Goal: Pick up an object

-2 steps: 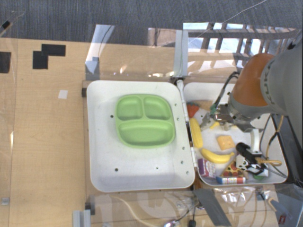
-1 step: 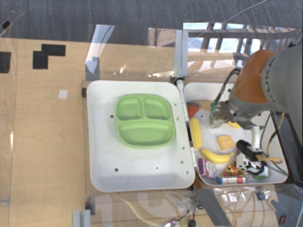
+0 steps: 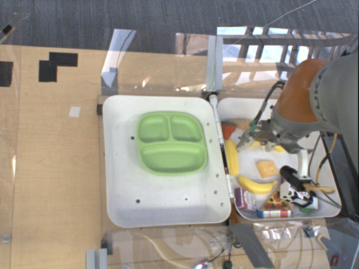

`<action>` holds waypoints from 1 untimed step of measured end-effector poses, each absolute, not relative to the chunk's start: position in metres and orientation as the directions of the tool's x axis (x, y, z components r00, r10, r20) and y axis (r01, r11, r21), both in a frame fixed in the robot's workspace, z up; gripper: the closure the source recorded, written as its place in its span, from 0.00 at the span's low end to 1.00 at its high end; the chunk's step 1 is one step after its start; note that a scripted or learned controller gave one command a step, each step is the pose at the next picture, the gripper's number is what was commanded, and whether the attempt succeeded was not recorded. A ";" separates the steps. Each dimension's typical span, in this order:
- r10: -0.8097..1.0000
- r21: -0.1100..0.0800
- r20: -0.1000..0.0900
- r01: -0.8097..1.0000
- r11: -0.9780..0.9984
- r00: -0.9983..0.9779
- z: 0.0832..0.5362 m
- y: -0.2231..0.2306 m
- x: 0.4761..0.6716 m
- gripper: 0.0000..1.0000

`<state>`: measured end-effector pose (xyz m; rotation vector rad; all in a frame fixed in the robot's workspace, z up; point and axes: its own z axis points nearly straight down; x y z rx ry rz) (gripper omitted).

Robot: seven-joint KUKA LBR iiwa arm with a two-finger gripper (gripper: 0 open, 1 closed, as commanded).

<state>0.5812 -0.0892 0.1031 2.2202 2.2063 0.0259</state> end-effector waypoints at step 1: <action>0.994 0.014 -0.002 0.994 0.113 -0.113 0.089 -0.135 0.635 0.00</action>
